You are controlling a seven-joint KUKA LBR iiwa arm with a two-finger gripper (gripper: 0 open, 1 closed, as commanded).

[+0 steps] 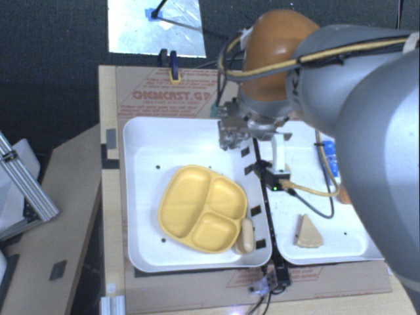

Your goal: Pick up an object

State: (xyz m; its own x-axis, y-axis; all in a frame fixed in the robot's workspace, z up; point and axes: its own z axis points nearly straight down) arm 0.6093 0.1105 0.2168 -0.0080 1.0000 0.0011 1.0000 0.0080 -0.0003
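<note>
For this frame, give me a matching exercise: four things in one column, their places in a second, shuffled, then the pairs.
Things:
1. yellow divided plate
2. tan oval piece
3. tan wedge
4. blue item

Places:
A. right bin, near front
B. left bin, middle
C. right bin, partly behind the arm
D. left bin, against the plate's right edge

Pairs: 1-B, 2-D, 3-A, 4-C

Yellow divided plate (left bin)

Two shallow white bins sit side by side: the left bin and the right bin. The left one holds one yellow divided plate and one small tan roll. The right one holds one tan wedge and one blue item.
</note>
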